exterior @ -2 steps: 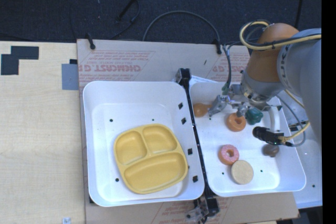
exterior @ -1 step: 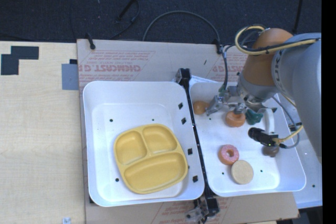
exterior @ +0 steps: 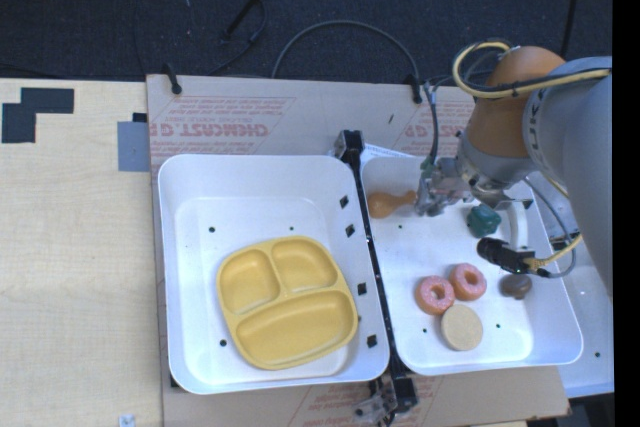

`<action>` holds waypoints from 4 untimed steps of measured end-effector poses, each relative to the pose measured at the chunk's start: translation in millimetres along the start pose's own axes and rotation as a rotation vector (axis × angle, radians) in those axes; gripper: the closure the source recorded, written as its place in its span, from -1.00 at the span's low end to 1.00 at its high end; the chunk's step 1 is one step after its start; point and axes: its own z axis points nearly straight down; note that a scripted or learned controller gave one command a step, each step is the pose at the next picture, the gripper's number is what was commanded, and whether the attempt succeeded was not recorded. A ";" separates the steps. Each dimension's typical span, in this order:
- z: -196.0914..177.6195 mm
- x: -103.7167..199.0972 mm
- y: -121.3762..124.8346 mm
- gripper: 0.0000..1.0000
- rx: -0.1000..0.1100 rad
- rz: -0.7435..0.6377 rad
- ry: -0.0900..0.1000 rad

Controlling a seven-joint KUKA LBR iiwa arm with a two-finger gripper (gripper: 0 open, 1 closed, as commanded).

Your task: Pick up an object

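Camera view: left bin [exterior: 190,215] holds a yellow tray [exterior: 287,301]; right bin [exterior: 560,340] holds two donuts [exterior: 451,289]; gripper [exterior: 432,200] state unclear.

At the lower left of the middle, a yellow tray [exterior: 287,301] sits in a white bin [exterior: 190,215], and the bin on the right [exterior: 560,335] is white too. In the right bin are two pink donuts [exterior: 435,294] [exterior: 467,282], a pale tan round cookie [exterior: 462,327], an orange-brown thing [exterior: 383,205], a teal thing [exterior: 485,217] and a small brown-grey thing [exterior: 516,286]. The arm [exterior: 580,145] at the right of the frame is grey with an orange band [exterior: 505,100], the board under the bins [exterior: 250,120] is tan with red letters, and the bench [exterior: 70,265] at the left is pale wood with dark grey squares.
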 end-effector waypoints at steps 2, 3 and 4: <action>-119.1 -3.1 2.8 1.00 0.026 -0.001 0.011; -141.0 -4.5 3.6 1.00 0.028 -0.002 0.011; -128.5 44.0 -3.8 1.00 0.034 -0.003 0.013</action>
